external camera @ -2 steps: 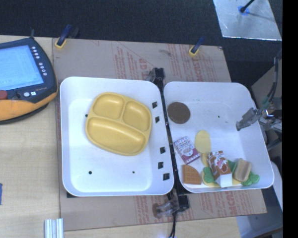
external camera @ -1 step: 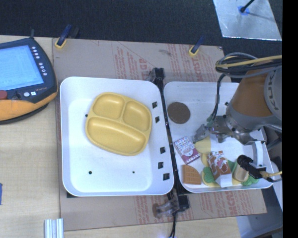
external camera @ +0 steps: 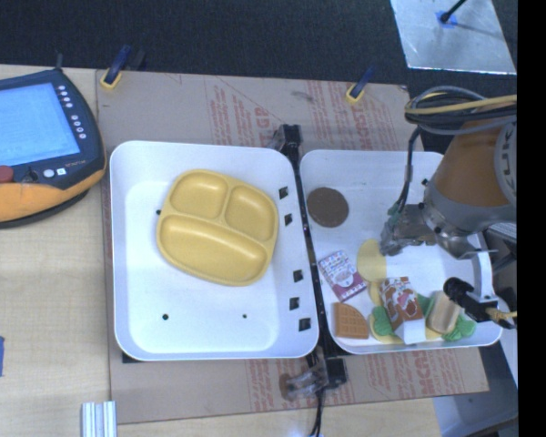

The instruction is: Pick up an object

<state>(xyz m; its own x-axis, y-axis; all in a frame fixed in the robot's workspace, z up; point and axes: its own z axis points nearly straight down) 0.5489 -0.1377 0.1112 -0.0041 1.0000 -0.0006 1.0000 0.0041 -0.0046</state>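
The right bin (external camera: 364, 167) holds a brown round disc (external camera: 328, 207) near its back left. Along its front lie a pink-and-white packet (external camera: 340, 274), a pale yellow piece (external camera: 371, 260), a waffle-like square (external camera: 350, 320), a red-and-white packet (external camera: 401, 300) and green and tan toy food pieces (external camera: 448, 320). My gripper (external camera: 402, 236) hangs low over the middle of this bin, just right of the pale yellow piece. The wrist hides its fingers.
The left bin (external camera: 136, 280) carries a yellow divided plate (external camera: 219, 226). A teach pendant (external camera: 35, 139) lies on the bench at the far left. Black clips (external camera: 296, 244) join the two bins. Yellow cables (external camera: 460, 106) loop above the arm.
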